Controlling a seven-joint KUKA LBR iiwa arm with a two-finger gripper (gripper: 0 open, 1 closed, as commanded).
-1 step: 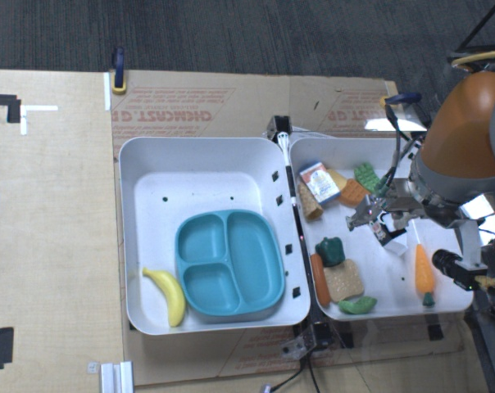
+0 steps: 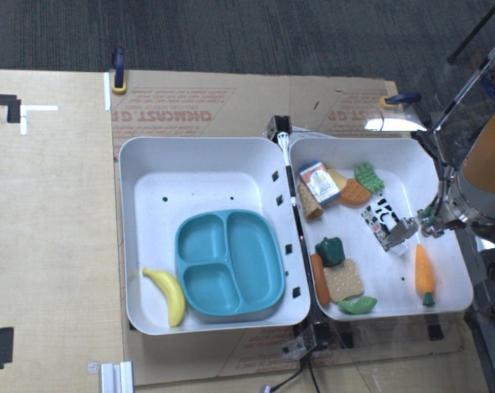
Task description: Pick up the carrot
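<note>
The carrot (image 2: 425,272) is orange with a small green tip pointing toward the front. It lies flat near the front right corner of the right bin (image 2: 399,150). My gripper (image 2: 392,229) reaches in from the right and hangs low over the bin floor, a little up and to the left of the carrot. It stands apart from the carrot, and nothing of the carrot is in its grasp.
The right bin also holds a small box (image 2: 320,182), a bread slice (image 2: 311,205), a green leafy piece (image 2: 368,177), a green pepper (image 2: 330,250), a red sausage (image 2: 319,278), a cracker (image 2: 344,281) and a pea pod (image 2: 358,304). A teal divided plate (image 2: 229,262) and a banana (image 2: 170,295) sit in the left bin (image 2: 149,170).
</note>
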